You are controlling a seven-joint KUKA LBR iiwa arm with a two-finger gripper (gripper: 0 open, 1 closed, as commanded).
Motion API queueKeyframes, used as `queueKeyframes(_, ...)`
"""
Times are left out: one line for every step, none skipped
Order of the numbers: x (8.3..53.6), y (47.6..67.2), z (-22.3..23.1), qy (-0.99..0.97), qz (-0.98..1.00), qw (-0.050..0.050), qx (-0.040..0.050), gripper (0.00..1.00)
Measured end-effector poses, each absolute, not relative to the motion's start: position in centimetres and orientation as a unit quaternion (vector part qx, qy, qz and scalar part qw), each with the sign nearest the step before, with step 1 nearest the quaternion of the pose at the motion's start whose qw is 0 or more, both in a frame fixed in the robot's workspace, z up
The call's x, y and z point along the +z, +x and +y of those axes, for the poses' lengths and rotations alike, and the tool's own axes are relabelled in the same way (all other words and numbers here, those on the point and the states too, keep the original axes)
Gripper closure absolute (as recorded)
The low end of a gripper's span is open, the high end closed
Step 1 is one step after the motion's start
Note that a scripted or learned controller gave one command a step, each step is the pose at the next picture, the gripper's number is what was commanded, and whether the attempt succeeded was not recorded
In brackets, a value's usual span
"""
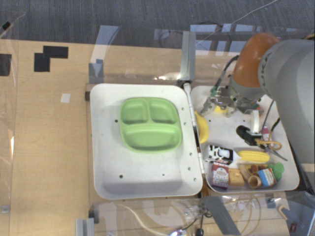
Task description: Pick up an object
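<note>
Hovering just right of the banana — claw, grip state unclear.

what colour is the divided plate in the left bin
Light green plate, in the camera view.

A green tray lies mid left bin. The gripper hangs over the right bin's far edge; toys crowd its near edge.
</note>
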State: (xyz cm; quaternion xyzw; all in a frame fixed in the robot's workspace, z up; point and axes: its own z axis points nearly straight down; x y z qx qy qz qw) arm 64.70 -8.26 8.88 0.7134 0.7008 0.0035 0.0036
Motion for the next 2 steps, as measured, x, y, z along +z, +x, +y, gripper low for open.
queueKeyframes(9.0,60.2,-8.5,0.732,0.681,0.004,0.0046,0.0)
queueKeyframes(8.9,64.3,-8.3,0.698,0.716,0.004,0.004,0.0)
